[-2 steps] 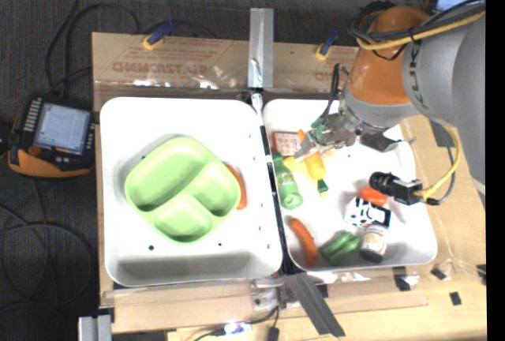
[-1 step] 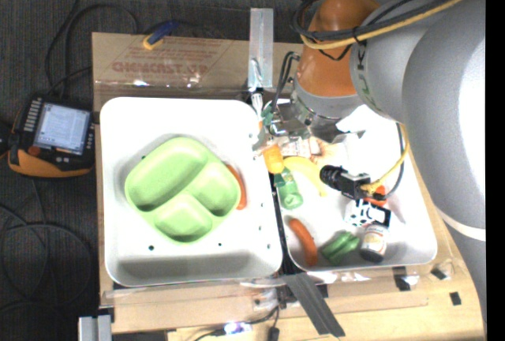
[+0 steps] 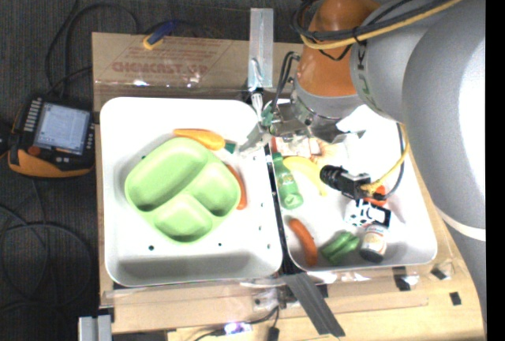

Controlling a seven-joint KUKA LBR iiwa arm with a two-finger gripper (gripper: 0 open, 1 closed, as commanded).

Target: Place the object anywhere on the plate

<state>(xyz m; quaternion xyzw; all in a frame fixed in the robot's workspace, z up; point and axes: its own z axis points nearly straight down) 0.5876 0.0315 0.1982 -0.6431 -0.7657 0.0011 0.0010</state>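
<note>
Green plate (image 3: 183, 188) sits in the left bin (image 3: 118, 252), nothing on it yet, a carrot (image 3: 201, 138) lying just beyond its far rim. Past the plate's right edge, over the divider, the gripper (image 3: 272, 126) hangs low under the orange wrist; whether its claw is spread or pinching anything, I cannot tell. The toys, green bottle (image 3: 288, 189) among them, lie right of the plate. Risk: an empty carry, or a drop onto the divider

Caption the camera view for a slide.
KUKA arm's gripper hovers at the divider between bins; green plate sits in the left bin.
</note>
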